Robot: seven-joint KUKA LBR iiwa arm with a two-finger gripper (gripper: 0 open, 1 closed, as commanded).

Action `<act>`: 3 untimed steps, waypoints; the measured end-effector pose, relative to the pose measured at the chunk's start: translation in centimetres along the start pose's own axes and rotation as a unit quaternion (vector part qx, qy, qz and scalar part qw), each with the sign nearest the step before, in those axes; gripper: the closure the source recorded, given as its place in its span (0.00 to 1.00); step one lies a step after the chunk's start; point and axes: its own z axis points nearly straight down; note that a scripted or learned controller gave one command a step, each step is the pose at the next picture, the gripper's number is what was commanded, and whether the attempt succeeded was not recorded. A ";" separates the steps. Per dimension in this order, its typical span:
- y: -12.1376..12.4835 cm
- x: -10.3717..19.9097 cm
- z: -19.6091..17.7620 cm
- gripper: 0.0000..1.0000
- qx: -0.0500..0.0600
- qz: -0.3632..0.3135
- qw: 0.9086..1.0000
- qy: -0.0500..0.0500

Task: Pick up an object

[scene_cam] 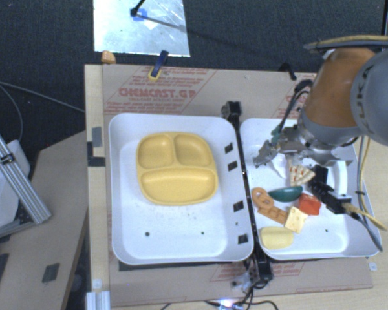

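My gripper hangs over the upper left part of the right bin, close to the divider between the bins. Nothing shows in its grasp. Just right of and below it lies a striped pizza-slice toy. Further down are a teal piece, an orange pretzel-like piece, a red block, a yellow cheese wedge and a pale yellow lump. The arm covers the bin's upper right part.
The left bin holds a yellow divided plate. A black divider with clips runs between the bins. Cardboard lies under both bins, with a yellow-and-blue clip at its far edge.
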 end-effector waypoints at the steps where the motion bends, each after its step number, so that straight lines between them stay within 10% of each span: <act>1: -6.9 2.7 0.5 0.00 0.010 0.005 1.000 0.001; 2: -6.6 2.6 -0.6 1.00 0.006 0.005 1.000 0.000; 3: -6.4 2.6 -1.7 1.00 0.005 0.004 1.000 0.001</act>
